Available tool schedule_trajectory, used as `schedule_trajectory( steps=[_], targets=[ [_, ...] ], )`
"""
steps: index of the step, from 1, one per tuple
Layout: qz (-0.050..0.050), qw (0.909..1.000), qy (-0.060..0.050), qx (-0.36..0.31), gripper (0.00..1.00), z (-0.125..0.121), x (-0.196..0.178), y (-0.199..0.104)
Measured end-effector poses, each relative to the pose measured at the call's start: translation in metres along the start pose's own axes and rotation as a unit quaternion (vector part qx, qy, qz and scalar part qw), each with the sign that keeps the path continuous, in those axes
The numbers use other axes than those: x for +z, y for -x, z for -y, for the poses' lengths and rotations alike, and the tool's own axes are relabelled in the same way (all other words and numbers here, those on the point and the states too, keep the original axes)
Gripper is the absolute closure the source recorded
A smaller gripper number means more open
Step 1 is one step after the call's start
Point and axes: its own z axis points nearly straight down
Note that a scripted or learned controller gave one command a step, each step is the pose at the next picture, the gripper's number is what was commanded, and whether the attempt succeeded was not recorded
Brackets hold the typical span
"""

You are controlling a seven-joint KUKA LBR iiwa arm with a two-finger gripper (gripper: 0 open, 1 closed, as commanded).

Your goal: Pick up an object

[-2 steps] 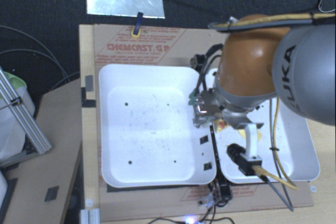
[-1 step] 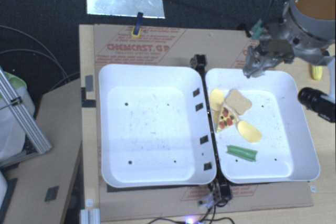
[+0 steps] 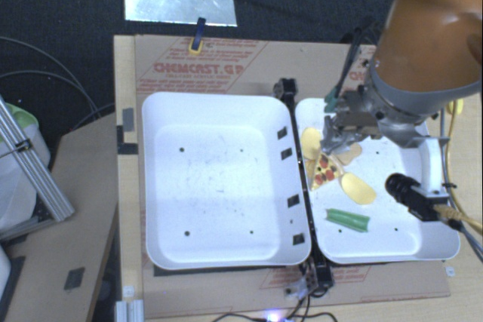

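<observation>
I am looking down on the left bin (image 3: 219, 177), which is sitting just left of the divider (image 3: 296, 162). Right of the divider, in the right bin (image 3: 407, 241), I am seeing a yellow piece (image 3: 311, 141), a red-dotted piece (image 3: 325, 172), another yellow piece (image 3: 358, 189) and a green piece (image 3: 348, 219). The gripper (image 3: 337, 145) is hanging over the cluster beside the divider; I cannot tell its grip.

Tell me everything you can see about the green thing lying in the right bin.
The flat, elongated green object looks like a plastic toy pea pod or bean, matte and slightly tapered. It lies flat on the floor of the right shallow white bin, near its front edge, angled slightly. It sits apart from the pale yellow piece just above it; nothing touches it.
</observation>
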Motion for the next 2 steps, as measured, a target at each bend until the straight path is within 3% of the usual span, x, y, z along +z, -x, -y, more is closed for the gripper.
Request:
schedule_trajectory(
  steps=[1,2],
  targets=[
    [0.001,1.0,0.003,0.004,1.0,-0.001,0.047,0.078],
    [-0.001,1.0,0.001,-0.003,1.0,-0.001,0.125,0.025]
  ],
)
